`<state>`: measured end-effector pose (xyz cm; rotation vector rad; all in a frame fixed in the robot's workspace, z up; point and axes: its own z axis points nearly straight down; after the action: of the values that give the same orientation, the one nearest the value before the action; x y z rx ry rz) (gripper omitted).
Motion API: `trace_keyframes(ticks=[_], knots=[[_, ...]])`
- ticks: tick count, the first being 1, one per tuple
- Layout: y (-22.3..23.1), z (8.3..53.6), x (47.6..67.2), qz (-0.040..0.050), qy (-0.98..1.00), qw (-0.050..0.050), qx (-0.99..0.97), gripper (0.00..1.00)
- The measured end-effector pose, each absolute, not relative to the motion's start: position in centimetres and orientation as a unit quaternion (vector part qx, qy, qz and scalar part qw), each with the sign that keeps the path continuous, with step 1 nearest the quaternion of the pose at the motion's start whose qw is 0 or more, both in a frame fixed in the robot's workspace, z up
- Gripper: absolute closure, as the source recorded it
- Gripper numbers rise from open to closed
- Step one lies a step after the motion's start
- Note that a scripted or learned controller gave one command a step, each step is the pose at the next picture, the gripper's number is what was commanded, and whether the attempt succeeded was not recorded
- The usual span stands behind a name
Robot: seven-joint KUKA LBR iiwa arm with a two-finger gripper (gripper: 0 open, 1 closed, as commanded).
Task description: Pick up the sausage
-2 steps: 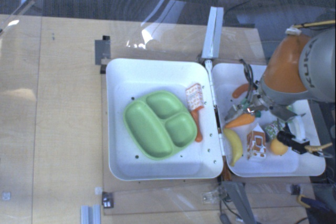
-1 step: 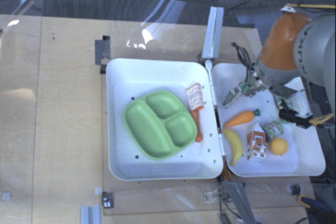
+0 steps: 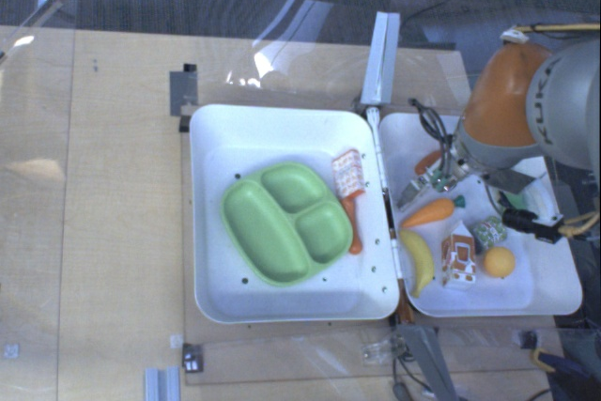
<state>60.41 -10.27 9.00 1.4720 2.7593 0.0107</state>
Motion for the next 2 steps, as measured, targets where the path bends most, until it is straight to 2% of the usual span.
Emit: trace_keyframes(ticks=[1, 2], knots=[[-12.0, 9.0, 66.0, -0.0061, 0.901, -0.029, 0.433, 0.0], [-12.4, 10.4, 66.6, -0.0053, 0.902, -0.008, 0.433, 1.0]])
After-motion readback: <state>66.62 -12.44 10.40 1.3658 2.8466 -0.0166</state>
